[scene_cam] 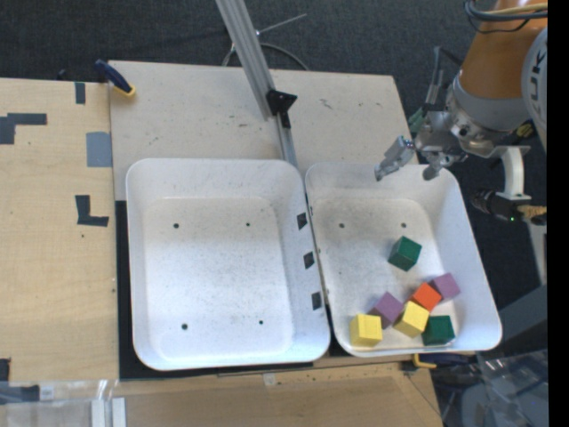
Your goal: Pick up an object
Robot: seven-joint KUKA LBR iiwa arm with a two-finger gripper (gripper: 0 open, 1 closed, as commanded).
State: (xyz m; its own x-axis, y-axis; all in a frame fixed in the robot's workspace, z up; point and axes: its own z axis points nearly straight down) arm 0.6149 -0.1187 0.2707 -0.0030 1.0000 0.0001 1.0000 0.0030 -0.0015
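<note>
You have two white bins on the worktop [204, 105] — the left bin [142, 238] and the right bin [356, 185]. Below the tool [407, 165], in the right bin, you can count seven blocks: two green, two yellow, two purple and one orange. The green ones are at [404, 253] and [438, 329]; the yellow blocks at [365, 329] and [412, 318]; the purple blocks at [388, 308] and [445, 286]; the orange block [427, 296] sits among them. One blue-and-yellow clamp [114, 77] lies far to the tool's left — just the one.
</note>
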